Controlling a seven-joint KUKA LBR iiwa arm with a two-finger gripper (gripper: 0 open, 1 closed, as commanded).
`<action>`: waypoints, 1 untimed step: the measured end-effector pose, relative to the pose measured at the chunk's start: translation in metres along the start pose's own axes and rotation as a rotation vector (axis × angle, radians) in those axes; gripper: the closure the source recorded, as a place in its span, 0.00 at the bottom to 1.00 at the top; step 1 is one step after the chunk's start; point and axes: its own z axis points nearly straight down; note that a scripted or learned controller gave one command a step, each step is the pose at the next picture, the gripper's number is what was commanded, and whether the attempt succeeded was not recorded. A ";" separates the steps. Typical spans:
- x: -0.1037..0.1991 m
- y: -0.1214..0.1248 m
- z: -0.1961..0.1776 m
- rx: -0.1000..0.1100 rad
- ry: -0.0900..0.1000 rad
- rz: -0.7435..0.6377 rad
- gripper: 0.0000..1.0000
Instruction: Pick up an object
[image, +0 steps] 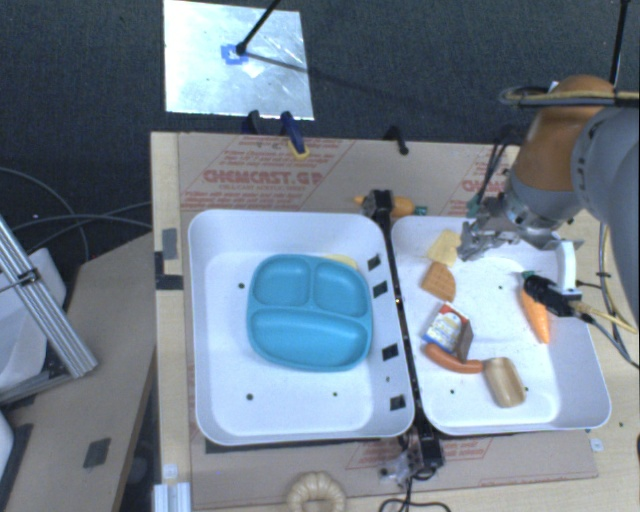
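Observation:
My gripper (476, 241) hangs over the back of the right bin (585, 400), just right of a pale yellow cheese wedge (443, 246). Nothing shows held in it. In front of the wedge lies an orange-brown slice (438, 281). Farther forward are a small printed carton (448, 328), a red sausage (453, 360) and a tan bread roll (504, 381). A carrot (538, 314) lies near the bin's right side.
The left bin (220, 400) holds a blue divided plate (308, 311) with a bit of something yellow (345, 262) behind it. A small orange object (401, 207) sits behind the bins. A blue clamp (294, 136) is at the board's back edge.

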 end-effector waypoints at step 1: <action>0.007 -0.002 -0.061 -0.002 0.000 -0.002 1.00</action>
